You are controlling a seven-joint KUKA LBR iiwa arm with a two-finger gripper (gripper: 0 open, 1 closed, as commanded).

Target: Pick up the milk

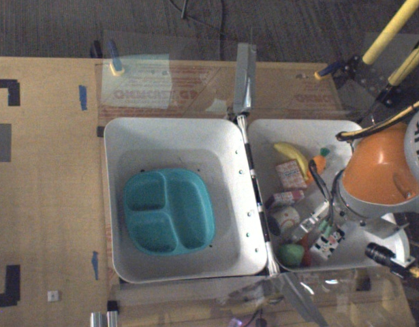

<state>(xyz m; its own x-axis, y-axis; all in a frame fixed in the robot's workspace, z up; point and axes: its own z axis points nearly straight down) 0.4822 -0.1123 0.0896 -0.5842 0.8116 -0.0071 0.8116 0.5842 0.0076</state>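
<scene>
Under the arm's orange band, a small white carton with black patches point(327, 242), which looks like the milk, lies near the front of the right bin point(345, 264). My gripper point(307, 230) reaches down just left of it, between this carton and a green apple point(291, 254). The arm hides the fingers' far side, and nothing is clearly held between them. A second carton, white with pink print point(289, 174), stands further back in the same bin.
The right bin also holds a banana point(293, 154), a small orange piece point(320, 162), a flat pink-white box point(286, 197) and a round white item point(285, 218). The left bin point(120, 148) holds a teal divided plate point(168, 210). A metal divider point(253, 196) separates the bins.
</scene>
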